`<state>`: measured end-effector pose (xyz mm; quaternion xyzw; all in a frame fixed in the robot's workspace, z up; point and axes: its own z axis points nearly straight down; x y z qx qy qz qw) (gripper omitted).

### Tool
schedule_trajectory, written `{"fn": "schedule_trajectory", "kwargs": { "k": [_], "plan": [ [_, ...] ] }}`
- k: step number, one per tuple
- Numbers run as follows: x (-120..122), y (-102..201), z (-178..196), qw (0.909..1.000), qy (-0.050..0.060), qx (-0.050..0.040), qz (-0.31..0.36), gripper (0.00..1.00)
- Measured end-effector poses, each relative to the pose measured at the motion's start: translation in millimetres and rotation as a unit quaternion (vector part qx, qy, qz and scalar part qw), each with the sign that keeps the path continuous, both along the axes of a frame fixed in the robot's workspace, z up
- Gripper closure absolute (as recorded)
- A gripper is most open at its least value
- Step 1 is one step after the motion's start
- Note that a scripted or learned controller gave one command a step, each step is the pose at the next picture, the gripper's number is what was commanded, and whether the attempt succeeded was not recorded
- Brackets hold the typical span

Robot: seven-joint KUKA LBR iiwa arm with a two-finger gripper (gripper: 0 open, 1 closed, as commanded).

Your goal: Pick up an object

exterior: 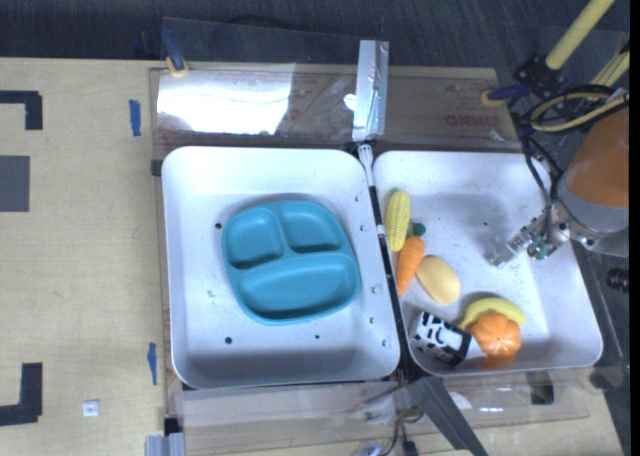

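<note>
The right bin holds a yellow corn cob, an orange carrot, a pale yellow lemon-like piece, a banana, an orange and a small black-and-white object. They lie along the bin's left side and near corner. My gripper hangs over the right part of this bin, above bare floor. It is to the right of the lemon-like piece and above the banana in the picture. Nothing shows in its grasp.
The left bin holds a blue divided plate. The arm's orange band and cables crowd the right bin's far right corner. A metal divider stands behind the bins.
</note>
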<state>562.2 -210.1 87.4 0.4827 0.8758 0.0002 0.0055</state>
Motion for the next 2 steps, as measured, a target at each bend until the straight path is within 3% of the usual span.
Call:
{"fn": "schedule_trajectory", "kwargs": {
  "k": [1, 2],
  "plan": [
    [-1, 4, 184, 0.9809, -0.003, -0.0030, 0.195, 1.00],
    [15, 82, 165, 0.9735, 0.004, 0.0025, 0.228, 1.00]
  ]
}}
